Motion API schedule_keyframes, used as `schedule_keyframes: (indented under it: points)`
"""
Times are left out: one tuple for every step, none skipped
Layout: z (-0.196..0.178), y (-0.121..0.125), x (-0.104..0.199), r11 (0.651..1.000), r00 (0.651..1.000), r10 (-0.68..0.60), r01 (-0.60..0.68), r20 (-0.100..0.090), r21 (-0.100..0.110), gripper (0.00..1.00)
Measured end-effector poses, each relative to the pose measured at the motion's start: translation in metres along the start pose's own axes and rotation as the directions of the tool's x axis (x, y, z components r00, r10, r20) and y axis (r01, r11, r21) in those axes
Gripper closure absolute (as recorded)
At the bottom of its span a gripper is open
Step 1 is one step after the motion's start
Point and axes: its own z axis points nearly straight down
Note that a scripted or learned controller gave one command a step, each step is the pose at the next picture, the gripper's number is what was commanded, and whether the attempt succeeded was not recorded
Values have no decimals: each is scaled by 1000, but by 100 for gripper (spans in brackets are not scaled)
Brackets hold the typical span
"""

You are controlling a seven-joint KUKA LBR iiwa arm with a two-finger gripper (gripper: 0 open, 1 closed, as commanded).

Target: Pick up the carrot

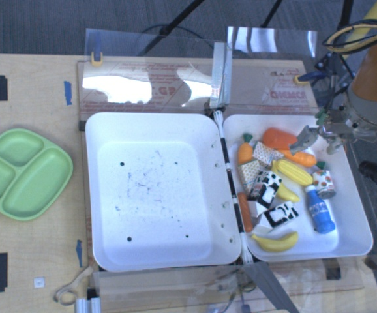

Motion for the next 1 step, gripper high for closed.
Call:
schedule_keyframes:
  points:
    - [89, 29, -39, 999, 999, 42, -42, 1, -1, 0]
